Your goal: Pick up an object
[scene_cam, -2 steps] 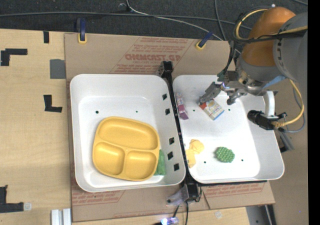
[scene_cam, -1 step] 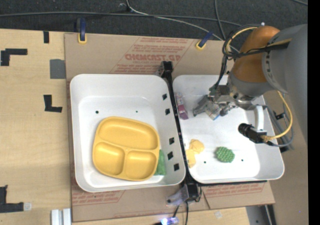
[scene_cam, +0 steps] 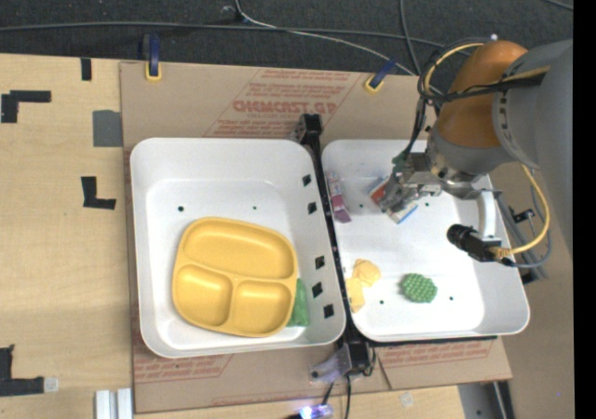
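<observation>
My gripper [scene_cam: 399, 198] is low in the right bin [scene_cam: 503, 315], near its back middle. A small red piece [scene_cam: 379, 192] and a grey-blue piece [scene_cam: 403, 213] show right at its tip; I cannot tell whether they are loose objects or whether it holds them. A purple and pink object [scene_cam: 337, 206] lies against the bin's left wall, just left of the gripper. A yellow object [scene_cam: 361, 277] sits near the front left, and a green bumpy ball [scene_cam: 418, 288] rests toward the front middle.
The left bin [scene_cam: 154, 166] holds a yellow divided tray [scene_cam: 233, 275] with a green item [scene_cam: 300, 304] wedged at its right edge. The grey arm [scene_cam: 484, 119] with looping cables covers the right bin's back right. A black divider [scene_cam: 321, 222] separates the bins.
</observation>
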You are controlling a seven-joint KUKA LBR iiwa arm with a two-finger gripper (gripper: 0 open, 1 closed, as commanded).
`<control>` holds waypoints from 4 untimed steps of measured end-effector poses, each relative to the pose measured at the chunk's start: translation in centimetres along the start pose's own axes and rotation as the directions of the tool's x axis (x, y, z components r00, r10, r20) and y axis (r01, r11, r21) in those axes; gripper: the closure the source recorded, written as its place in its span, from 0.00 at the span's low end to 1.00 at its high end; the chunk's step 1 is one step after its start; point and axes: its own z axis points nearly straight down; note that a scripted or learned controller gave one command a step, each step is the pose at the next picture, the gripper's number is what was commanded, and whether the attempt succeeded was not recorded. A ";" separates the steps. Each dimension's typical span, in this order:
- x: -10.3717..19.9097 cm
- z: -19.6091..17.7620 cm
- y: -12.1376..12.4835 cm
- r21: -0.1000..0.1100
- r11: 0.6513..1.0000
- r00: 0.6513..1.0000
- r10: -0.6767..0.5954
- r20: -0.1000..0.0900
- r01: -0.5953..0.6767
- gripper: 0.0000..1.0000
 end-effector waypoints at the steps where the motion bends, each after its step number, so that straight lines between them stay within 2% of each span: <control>1: -0.4 -4.3 0.0 -0.005 1.000 1.000 0.003 0.000 -0.003 1.00; 2: -0.4 -8.3 0.1 -0.006 1.000 1.000 0.002 0.000 -0.002 1.00; 3: 4.6 -9.4 -1.2 -0.002 1.000 1.000 -0.002 -0.002 0.002 1.00; 4: 10.0 -8.2 -2.2 0.000 1.000 1.000 -0.002 -0.001 0.002 1.00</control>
